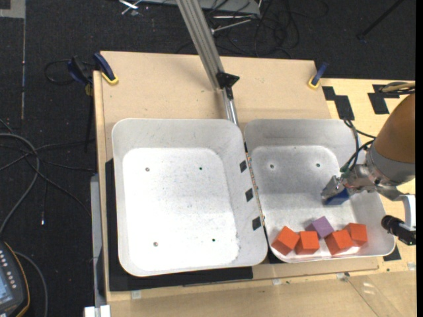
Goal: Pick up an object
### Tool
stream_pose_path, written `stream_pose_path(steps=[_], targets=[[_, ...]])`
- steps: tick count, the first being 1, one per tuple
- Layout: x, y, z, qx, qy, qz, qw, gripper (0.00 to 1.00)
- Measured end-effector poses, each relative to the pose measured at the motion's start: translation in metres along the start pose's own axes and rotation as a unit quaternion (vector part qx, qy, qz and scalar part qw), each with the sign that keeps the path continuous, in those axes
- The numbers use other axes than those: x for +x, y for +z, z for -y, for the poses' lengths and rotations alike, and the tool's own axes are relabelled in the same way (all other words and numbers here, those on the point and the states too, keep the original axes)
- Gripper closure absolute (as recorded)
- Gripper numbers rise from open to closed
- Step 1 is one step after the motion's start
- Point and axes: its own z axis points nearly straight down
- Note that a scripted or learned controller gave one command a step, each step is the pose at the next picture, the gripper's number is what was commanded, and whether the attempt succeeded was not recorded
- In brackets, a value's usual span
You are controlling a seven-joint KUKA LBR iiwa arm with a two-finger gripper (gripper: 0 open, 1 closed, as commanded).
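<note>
Camera view: pincer (334,193), grip state unclear, touches a small blue block (338,197).

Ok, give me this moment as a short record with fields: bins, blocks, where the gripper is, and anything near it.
bins: left bin and right bin, white, side by side on the bench
blocks: four orange blocks and a purple block, clustered along the right bin's near edge
gripper: gripper low over the right bin's right side, reaching in from the right
near gripper: a blue object at its tip; whether it is gripped cannot be told
arm: orange band above the wrist
</note>
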Motion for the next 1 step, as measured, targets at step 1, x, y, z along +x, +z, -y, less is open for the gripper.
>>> stream_pose_path(steps=[1], targets=[[0.0990, 0.0068, 0.0366, -0.004, -0.003, 0.001, 1.0000, 1.00]])
